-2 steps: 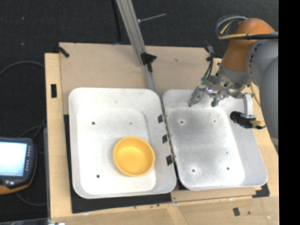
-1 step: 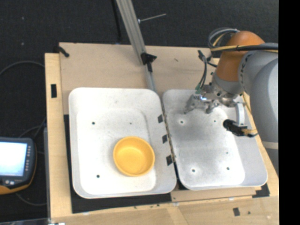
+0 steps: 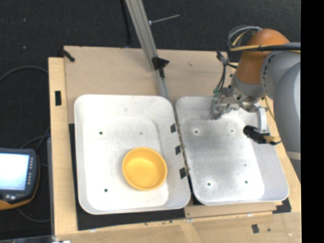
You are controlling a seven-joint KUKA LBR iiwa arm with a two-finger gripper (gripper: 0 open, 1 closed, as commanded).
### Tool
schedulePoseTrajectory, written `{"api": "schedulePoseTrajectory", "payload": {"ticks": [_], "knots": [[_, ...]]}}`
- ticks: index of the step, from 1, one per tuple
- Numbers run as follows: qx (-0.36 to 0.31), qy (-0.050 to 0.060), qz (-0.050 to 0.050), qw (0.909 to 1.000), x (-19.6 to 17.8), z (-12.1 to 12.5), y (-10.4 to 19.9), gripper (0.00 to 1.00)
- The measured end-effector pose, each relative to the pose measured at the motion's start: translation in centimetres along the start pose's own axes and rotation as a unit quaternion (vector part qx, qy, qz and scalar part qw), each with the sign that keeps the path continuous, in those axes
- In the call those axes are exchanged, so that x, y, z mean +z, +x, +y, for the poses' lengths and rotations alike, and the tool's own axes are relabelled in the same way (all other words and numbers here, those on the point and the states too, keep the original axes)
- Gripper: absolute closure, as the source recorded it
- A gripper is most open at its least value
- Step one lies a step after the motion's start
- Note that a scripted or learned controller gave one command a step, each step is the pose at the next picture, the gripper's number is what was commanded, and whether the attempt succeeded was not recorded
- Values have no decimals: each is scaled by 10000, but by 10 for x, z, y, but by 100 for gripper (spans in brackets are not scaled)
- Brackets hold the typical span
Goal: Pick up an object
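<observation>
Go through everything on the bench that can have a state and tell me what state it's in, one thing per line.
Yellow bowl: upright, open side up, resting in the left bin, nothing in it.
Right bin: flat on the bench, scuffed grey.
Gripper: over the right bin's far edge, far from the bowl.
Handheld screen: lit.

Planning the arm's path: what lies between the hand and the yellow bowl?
In the camera view, between the hand and the yellow bowl lie bare floor of the right bin, the seam with its black clips, then the left bin's floor.
</observation>
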State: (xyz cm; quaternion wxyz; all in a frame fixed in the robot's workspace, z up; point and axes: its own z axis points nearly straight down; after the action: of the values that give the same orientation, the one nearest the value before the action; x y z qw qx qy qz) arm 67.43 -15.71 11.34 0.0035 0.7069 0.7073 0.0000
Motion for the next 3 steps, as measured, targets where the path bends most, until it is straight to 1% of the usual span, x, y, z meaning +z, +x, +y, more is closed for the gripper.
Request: {"api": "schedulePoseTrajectory", "payload": {"ticks": [1, 2, 3], "knots": [[0, -12, 17, 10000, -54, -3, -10, 100], [-6, -14, 17, 10000, -105, -1, -11, 100], [-18, 24, 21, 10000, -103, -32, 30, 100]]}}
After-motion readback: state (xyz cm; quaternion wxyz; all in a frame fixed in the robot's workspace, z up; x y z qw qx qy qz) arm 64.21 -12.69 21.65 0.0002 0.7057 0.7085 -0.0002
